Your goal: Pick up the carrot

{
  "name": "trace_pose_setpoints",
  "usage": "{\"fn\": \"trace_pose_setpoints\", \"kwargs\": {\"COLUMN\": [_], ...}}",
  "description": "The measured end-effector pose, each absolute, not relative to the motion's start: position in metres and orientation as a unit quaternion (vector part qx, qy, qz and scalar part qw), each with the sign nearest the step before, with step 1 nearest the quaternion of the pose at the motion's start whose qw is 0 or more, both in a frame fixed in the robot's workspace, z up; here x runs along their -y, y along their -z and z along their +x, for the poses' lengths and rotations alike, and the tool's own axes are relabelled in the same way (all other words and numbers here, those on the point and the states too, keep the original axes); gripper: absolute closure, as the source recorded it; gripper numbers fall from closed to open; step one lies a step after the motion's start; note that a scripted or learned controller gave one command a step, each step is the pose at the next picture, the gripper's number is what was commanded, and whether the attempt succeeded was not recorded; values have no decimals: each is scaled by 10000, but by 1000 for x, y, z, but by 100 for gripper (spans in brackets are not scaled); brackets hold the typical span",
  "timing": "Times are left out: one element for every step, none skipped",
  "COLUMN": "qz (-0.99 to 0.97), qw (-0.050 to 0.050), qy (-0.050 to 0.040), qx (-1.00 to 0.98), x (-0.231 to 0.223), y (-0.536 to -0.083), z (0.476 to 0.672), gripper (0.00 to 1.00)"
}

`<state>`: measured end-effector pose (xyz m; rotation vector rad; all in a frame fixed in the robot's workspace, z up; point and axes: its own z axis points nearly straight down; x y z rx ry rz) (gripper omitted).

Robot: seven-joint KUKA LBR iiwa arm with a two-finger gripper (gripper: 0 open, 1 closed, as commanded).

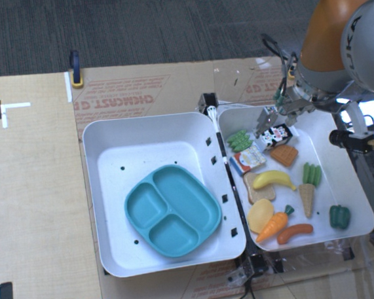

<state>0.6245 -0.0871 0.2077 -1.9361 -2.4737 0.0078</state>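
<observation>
The carrot point(272, 226) lies at the right bin's point(356, 182) near edge, well toward the camera from the gripper point(268, 123), touching the sausage point(294, 232) and potato slice point(260, 215). I cannot tell the gripper's opening or load. It should descend across the carrot's middle.

The arm point(353, 31) is a thick, rounded grey body with a broad orange band above the wrist. Below the band sits a grey metal wrist section trailing thin dark cables. The claw point(268, 123) looks small, dark and metallic, though its details are too blurred to make out.
</observation>
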Motion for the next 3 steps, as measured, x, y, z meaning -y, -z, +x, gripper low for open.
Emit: {"fn": "trace_pose_setpoints", "kwargs": {"qz": [-5556, -5968, -5227], "qw": [22, 7, 24], "qy": [-23, -10, -6], "qx": [8314, 8024, 8525], "x": [73, 102, 101], "y": [-188, -89, -89], "z": [549, 507, 478], "gripper": [0, 0, 0]}}
